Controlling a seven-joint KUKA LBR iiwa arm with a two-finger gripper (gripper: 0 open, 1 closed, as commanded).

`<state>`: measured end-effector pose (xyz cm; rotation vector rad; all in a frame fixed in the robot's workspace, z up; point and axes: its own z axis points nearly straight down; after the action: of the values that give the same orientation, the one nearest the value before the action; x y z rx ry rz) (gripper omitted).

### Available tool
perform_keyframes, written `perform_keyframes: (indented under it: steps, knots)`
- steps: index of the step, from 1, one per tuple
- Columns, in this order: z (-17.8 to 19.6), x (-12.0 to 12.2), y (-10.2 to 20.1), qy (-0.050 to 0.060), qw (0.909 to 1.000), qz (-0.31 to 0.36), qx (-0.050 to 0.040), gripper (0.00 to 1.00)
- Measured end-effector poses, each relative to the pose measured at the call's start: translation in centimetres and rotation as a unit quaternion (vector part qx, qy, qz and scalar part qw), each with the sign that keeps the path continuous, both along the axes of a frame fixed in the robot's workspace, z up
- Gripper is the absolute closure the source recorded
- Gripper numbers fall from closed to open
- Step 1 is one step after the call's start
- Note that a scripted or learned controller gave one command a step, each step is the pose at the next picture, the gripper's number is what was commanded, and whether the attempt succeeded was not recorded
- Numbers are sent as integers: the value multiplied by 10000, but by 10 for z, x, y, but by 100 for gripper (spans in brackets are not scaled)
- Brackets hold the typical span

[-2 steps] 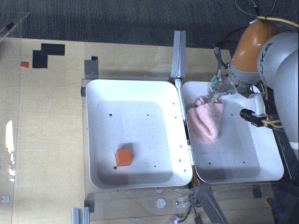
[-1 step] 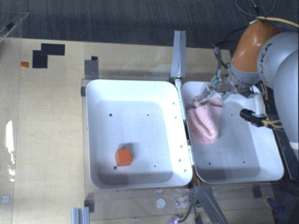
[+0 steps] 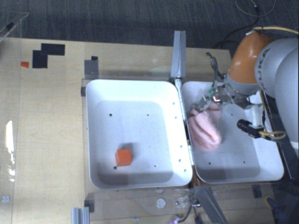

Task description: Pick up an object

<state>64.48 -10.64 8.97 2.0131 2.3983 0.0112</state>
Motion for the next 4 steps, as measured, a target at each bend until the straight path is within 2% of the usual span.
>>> perform_keyframes:
  steps: [1,2,3,4]
  knots:
    - [1,-61,19,-18,9998,-178,2,0]
    - [15,-57,19,-82,9998,-172,-6,100]
    - [98,-7,44,-7,9857,1686,-21,100]
    - [98,-7,44,-4,9857,1684,-19,0]
